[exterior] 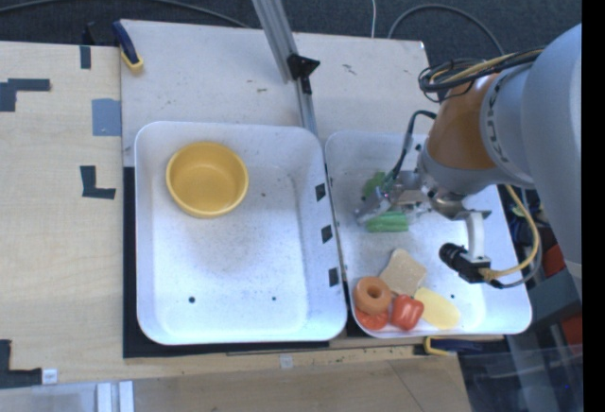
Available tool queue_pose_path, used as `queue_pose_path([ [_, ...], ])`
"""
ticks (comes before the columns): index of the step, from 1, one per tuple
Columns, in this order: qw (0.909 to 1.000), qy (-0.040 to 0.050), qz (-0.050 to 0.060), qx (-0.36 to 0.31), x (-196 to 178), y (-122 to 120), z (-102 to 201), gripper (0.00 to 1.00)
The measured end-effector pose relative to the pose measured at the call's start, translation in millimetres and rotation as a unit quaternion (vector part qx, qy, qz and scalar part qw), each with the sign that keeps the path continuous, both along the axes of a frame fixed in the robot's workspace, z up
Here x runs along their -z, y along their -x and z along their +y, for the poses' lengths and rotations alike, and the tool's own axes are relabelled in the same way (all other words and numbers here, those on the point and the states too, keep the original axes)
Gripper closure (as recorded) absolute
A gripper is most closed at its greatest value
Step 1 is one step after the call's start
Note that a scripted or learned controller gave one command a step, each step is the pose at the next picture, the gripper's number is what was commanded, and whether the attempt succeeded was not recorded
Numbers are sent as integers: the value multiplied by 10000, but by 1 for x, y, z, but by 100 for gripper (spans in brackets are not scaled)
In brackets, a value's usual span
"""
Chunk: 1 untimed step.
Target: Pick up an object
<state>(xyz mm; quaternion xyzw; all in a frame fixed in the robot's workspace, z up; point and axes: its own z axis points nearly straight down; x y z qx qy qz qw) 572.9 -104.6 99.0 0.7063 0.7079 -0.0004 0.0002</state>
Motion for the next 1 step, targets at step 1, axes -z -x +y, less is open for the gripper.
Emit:
queue_pose_path([
  [1,10000,-5,-10,2,-44,4,4,100],
])
